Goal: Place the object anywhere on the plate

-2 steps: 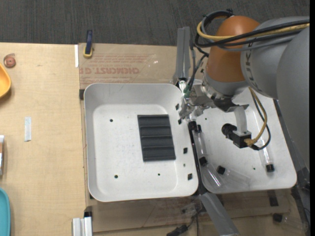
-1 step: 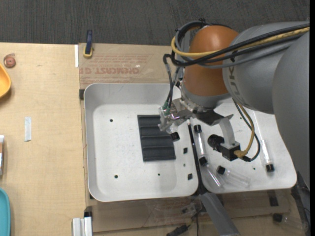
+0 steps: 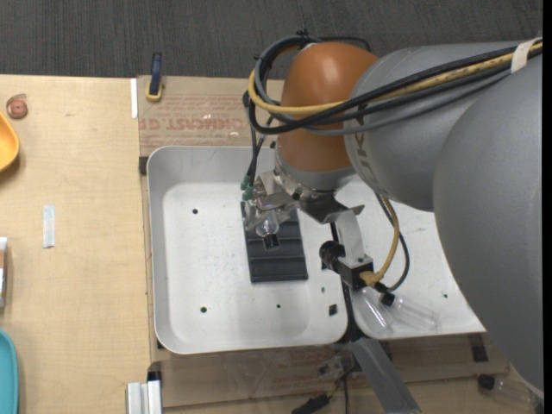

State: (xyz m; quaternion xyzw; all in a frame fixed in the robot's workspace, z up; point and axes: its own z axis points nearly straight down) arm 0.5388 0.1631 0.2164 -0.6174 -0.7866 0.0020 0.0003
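Two shallow white bins sit side by side on the bench, the left bin [image 3: 185,317] bordered by a tan wooden surface [image 3: 78,231] that carries an orange object [image 3: 7,147] at the far left edge. Above that bin, a blue clamp [image 3: 156,74] rests on brown cardboard [image 3: 203,123]. At the left bin's centre, the gripper [image 3: 269,231] hangs low over a dark ridged block [image 3: 279,257], which lies flat on the bin floor; how the gripper is set cannot be told. A clear plastic item [image 3: 392,310] lies in the right bin [image 3: 448,304], beneath the grey arm [image 3: 448,128].
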